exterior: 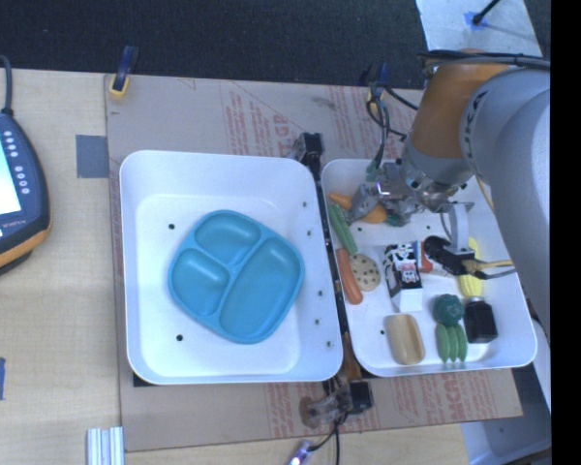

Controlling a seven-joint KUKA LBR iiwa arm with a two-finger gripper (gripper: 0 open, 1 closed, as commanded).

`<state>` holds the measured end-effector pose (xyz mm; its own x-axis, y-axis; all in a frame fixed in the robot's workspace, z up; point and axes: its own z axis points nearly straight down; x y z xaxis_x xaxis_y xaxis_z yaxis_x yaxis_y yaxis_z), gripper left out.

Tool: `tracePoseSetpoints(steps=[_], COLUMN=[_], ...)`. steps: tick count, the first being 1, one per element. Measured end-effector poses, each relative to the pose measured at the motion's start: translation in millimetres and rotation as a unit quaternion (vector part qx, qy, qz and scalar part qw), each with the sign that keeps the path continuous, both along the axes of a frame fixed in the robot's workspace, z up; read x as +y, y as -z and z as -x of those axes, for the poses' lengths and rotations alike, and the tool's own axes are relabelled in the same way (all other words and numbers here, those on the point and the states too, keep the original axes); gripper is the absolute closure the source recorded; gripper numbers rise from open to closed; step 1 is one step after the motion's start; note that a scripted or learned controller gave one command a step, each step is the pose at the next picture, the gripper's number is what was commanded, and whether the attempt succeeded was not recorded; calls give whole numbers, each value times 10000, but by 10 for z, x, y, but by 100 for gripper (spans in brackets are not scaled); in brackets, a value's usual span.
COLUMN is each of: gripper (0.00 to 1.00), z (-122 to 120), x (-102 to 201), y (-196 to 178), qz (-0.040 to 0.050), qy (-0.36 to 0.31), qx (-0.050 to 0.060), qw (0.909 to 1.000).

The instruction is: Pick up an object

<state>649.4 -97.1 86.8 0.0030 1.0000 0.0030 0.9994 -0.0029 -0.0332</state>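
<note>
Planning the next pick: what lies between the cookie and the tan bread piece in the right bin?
In the camera view, bare white bin floor separates the cookie from the bread piece. The carrot lies beside the cookie, off that line.

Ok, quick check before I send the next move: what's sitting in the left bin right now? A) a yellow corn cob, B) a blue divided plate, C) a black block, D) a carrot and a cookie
B. The blue divided plate lies alone in the middle of the left bin, while the carrot, cookie and other small items lie in the right bin.
</note>
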Motion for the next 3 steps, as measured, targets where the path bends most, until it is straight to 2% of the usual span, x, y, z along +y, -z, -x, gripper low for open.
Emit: tracePoseSetpoints(steps=[1,2,3], gripper=[0,0,0], z=[594,-2,-7], x=[-493,-180,11], y=[-48,-3,-11], qz=[24,-1,20], qy=[-32,-2,-10], qx=[-144,0,-16], qw=[9999,10000,10000])
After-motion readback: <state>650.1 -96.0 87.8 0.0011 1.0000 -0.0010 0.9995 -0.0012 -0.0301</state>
